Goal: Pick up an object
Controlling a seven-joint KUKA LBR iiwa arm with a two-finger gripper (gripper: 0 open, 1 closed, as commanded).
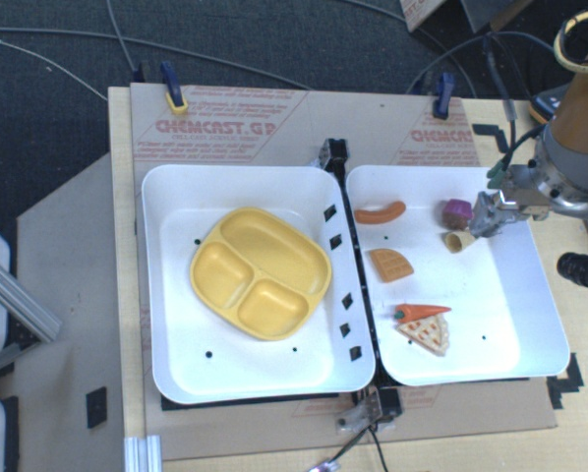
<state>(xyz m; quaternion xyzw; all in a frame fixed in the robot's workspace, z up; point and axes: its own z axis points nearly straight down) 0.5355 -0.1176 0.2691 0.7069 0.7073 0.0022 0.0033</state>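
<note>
Camera view from above the desk (pixel 274 126): two shallow white bins sit side by side on a printed cardboard sheet held at its far edge by two clamps, a yellow-jawed one (pixel 173 88) at far left and a blue one (pixel 442 94) at far right. Nearest in the right bin (pixel 530 342) lies one waffle-patterned toy slice (pixel 427 334), and touching its far edge one toy carrot (pixel 422 312), its long axis running left to right with the green top pointing left. A little farther in rests one orange wedge of toy bread (pixel 390 264). In the left bin (pixel 166 293) a single yellow divided plate (pixel 261 272) with three compartments lies flat near the middle, turned at an angle to the bin's walls. Farther back in the right bin one toy sausage (pixel 380 212) lies with its long axis left to right, its right end tilted slightly toward the far side. To its right sit one small purple piece (pixel 457 210) and, just nearer, one short tan cylinder (pixel 455 242), open end facing left. The end effector (pixel 489 216) of the single arm hangs just right of those two pieces over the right bin's far right part; whether it is spread or clenched cannot be told, and nothing is seen in its grasp.
</note>
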